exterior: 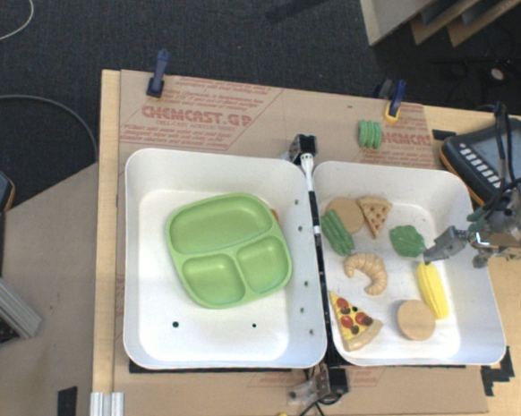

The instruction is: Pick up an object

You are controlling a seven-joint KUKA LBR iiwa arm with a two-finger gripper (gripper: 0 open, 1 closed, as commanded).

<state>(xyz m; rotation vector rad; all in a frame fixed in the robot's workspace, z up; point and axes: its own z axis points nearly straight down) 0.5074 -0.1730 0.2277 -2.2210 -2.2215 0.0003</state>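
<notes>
camera view: gripper [443, 248] above corn [432, 290], right bin [480, 332].

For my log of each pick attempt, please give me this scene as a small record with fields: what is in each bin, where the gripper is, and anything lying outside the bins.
left bin: green three-compartment plastic tray
right bin: tan croissant, yellow corn cob, two pizza slices, round tan bun, green leafy piece, dark green ridged piece lying partly over a tan disc
gripper: over right bin, between the leafy piece and corn cob
outside bins: small green ridged item on the board
</notes>
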